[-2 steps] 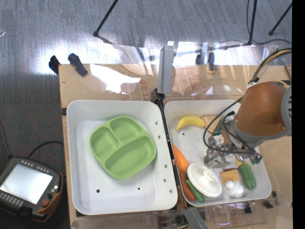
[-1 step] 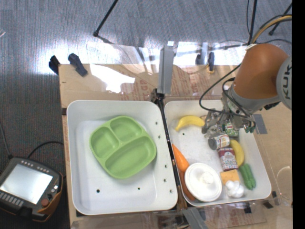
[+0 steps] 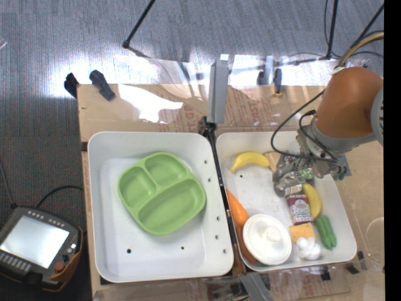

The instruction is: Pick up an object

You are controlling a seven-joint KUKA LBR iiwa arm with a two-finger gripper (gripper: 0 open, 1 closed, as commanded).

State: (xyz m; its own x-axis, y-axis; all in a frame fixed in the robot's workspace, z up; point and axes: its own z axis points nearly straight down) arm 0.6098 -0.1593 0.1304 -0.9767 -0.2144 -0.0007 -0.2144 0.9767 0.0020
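No legible text. Small maroon carton [image 3: 299,208] in right bin [image 3: 348,231]: white label patch, print too small to read. Brown board [image 3: 182,111] behind the bins: faint reddish lettering, blurred by glare, unreadable. Pendant screen [image 3: 34,240]: blank.

You had the gripper [image 3: 290,179] low in the right bin [image 3: 348,227], just above the red packet [image 3: 299,209], near a banana [image 3: 250,160].

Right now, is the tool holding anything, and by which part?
Cannot be told. The tool hangs low over the right bin, just above the carton; nothing visibly sits in it.
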